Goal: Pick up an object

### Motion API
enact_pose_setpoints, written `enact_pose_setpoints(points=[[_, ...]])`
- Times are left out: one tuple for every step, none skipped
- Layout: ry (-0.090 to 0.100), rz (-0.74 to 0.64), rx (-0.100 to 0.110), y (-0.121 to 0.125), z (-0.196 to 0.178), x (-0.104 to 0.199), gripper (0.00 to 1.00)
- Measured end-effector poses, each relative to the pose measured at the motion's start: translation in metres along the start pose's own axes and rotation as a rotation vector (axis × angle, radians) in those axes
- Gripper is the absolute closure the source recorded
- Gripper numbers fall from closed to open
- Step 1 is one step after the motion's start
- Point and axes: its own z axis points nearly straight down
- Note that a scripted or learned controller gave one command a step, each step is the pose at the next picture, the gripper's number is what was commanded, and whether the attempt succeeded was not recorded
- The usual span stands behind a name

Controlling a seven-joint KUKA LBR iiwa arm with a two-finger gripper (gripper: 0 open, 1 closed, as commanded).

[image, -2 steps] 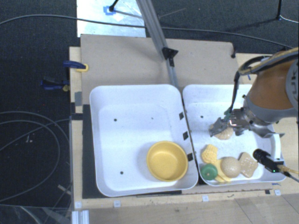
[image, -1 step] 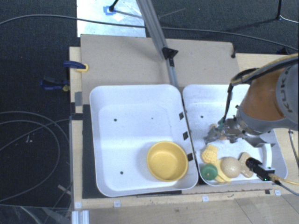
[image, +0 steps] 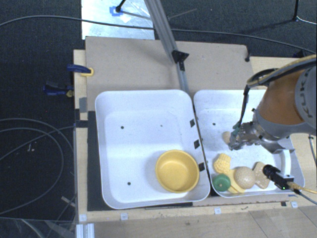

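The gripper (image: 237, 139) is reaching down into the right bin (image: 218, 108), its tip sitting against a small pale rounded piece (image: 227, 137); whether it is gripping anything is too blurred to tell. Nearer the bin's front wall, a ridged yellow piece (image: 222, 163), a green disc (image: 221, 183) and a tan lumpy toy (image: 246, 177) are lying close together. Left of that bin, a smooth yellow bowl (image: 177, 170) is resting in the left bin (image: 124, 108), both bins glossy white plastic standing on a brown board (image: 213, 63) over dark carpet.

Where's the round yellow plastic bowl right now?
The round yellow plastic bowl sits in the left white bin, in its near right corner, close to the divide from the right white bin.
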Motion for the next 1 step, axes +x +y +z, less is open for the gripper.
enact_pose_setpoints(points=[[-0.001,-0.005,-0.004,0.007,-0.0472,0.0066,1.0]])
